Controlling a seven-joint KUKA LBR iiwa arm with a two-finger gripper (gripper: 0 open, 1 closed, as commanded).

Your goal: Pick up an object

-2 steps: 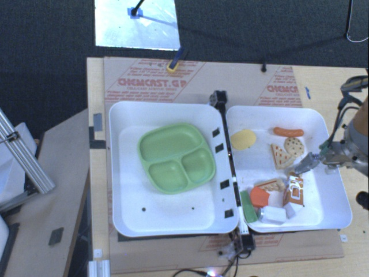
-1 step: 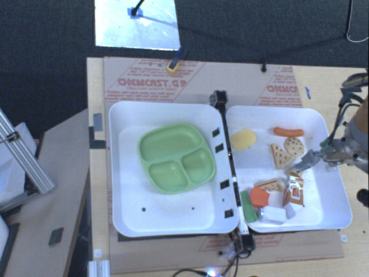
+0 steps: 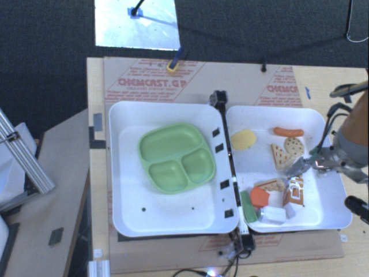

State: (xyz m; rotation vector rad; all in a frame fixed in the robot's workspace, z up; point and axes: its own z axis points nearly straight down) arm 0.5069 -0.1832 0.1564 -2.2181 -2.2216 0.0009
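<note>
The right bin (image 3: 336, 214) holds several toy foods: a yellow disc (image 3: 244, 138), a red sausage (image 3: 288, 132), a speckled cookie (image 3: 294, 146), a triangular wedge (image 3: 279, 156), an orange-and-white carton (image 3: 294, 192), a red block (image 3: 259, 198), a green strip (image 3: 248, 207) and a white piece (image 3: 273, 214). My gripper (image 3: 301, 166) reaches in from the right, low over the bin. Its tip sits just above the carton and right beside the wedge. I see nothing held in it.
The left bin (image 3: 115, 172) holds a green divided plate (image 3: 176, 157). A black divider with clips (image 3: 226, 154) runs between the bins. The arm's grey body (image 3: 353, 137) stands over the right bin's right edge.
</note>
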